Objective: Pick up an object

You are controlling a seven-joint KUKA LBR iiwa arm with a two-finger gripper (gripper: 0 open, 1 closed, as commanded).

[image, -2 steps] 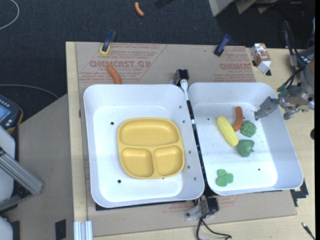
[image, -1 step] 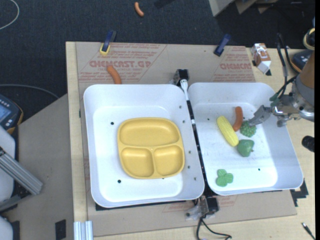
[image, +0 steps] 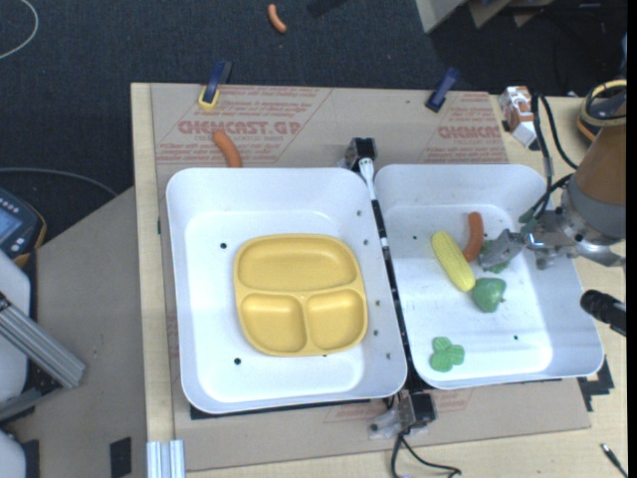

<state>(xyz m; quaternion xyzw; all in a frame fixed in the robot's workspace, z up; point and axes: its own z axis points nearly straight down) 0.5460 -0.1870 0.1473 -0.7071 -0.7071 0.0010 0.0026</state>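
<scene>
The right white bin [image: 528, 352] holds several toy foods. A yellow corn cob [image: 453, 260] lies slantwise near its middle, with an orange-red sausage [image: 475, 234] just to its right. A green pepper [image: 488, 294] sits below them, and a small green leafy piece [image: 447, 355] lies near the front wall. My gripper [image: 497, 253] is low in this bin, coming in from the right. It is right beside the sausage and just above the pepper. Nothing is visibly lifted.
The left bin [image: 194, 267] holds a yellow divided plate [image: 299, 294]. A loose orange sausage [image: 228, 148] lies on the board behind the left bin, and another [image: 277, 18] lies on the dark floor. Blue clamps [image: 213, 85] sit on the board's back edge.
</scene>
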